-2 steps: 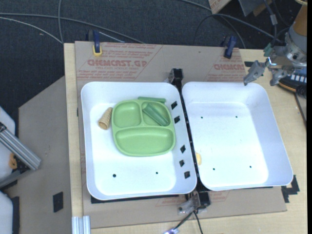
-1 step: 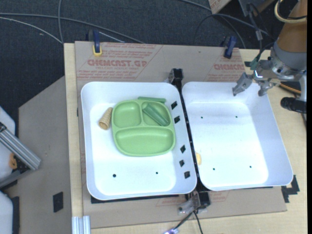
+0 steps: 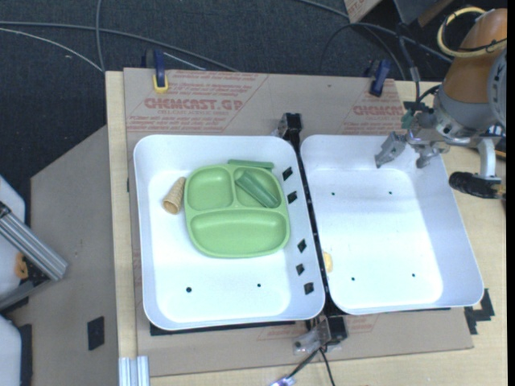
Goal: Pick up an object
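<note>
A green divided plate (image 3: 236, 212) lies in the left bin (image 3: 161, 280). A darker green pod-shaped piece (image 3: 257, 186) rests in the plate's upper right compartment. A tan cone (image 3: 173, 195) lies against the plate's left edge. A small yellow bit (image 3: 327, 260) sits at the left rim of the right bin (image 3: 386, 240). My gripper (image 3: 405, 153) hangs over the right bin's far right corner, fingers spread open and nothing between them, far from the plate and cone.
A black divider with clips (image 3: 294, 207) runs between the bins. Blue clamps (image 3: 160, 69) hold the cardboard bench top at the back. Cables trail across the dark floor behind. A metal rail (image 3: 28, 244) lies off the bench at left.
</note>
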{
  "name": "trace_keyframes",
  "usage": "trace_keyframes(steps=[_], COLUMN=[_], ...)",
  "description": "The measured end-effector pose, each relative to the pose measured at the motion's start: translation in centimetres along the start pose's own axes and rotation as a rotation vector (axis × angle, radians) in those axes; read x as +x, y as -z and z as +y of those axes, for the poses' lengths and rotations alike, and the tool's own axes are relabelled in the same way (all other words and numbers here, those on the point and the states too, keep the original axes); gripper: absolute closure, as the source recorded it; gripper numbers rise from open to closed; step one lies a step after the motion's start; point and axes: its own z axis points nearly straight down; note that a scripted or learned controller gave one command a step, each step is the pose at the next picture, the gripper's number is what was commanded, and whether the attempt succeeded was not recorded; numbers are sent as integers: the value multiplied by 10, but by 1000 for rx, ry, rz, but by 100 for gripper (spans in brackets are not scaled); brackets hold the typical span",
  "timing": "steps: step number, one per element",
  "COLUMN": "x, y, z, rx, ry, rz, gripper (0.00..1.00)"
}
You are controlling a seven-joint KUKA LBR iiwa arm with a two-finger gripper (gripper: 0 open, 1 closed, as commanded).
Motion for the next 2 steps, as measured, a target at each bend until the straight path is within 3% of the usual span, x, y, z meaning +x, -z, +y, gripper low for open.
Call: trace_keyframes(steps=[1, 2], x=[7, 6], y=[-45, -30], z=[-4, -2], rx=[1, -7], ry=[1, 2], rz=[1, -1], gripper=[0, 100])
